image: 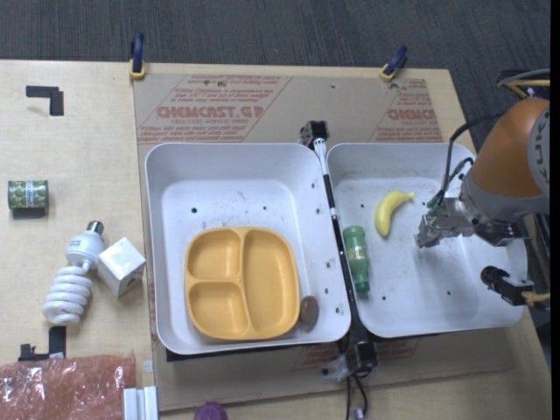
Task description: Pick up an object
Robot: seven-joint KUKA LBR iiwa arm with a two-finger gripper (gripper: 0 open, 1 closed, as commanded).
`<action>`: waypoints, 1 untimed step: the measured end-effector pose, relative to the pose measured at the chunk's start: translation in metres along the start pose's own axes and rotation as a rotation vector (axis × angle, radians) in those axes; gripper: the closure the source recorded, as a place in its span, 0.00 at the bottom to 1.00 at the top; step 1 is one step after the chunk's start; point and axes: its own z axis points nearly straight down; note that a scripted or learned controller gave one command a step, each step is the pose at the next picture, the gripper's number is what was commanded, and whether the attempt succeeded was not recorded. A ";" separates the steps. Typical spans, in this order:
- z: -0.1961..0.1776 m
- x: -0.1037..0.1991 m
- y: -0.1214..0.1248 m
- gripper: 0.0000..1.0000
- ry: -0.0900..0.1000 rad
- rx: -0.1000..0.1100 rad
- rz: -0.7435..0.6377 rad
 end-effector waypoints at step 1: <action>0.010 -0.046 0.074 1.00 0.000 0.002 -0.005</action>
